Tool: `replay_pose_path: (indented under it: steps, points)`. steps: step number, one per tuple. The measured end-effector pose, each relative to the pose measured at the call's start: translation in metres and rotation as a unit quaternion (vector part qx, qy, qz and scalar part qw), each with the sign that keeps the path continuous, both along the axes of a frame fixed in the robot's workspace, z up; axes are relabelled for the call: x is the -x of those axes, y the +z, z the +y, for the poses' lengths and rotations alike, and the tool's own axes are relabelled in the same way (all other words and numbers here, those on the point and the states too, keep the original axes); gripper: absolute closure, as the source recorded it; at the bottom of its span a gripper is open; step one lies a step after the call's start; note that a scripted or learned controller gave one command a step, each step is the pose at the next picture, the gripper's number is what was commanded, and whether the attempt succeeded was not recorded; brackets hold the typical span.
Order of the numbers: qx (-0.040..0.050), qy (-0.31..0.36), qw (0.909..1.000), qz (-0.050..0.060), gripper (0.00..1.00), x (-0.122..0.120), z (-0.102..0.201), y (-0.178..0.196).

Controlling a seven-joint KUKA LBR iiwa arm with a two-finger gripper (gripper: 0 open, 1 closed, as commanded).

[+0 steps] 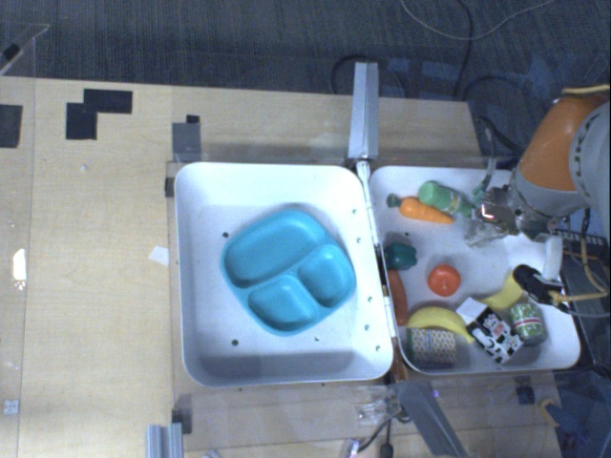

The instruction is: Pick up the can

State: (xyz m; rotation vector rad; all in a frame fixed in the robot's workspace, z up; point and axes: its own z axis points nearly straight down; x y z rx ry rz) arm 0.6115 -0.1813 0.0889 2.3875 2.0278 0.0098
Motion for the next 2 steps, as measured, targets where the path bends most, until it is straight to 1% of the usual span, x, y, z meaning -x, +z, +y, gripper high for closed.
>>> replay_pose_path:
  steps: [1, 2]
  points:
    - [-0.0011, 0.012, 0.9999, 0.003, 1.0, -0.0055, 0.0069, 0.0126]
    - [-0.001, 0.012, 0.9999, 0.003, 0.0, -0.0054, 0.0069, 0.0125]
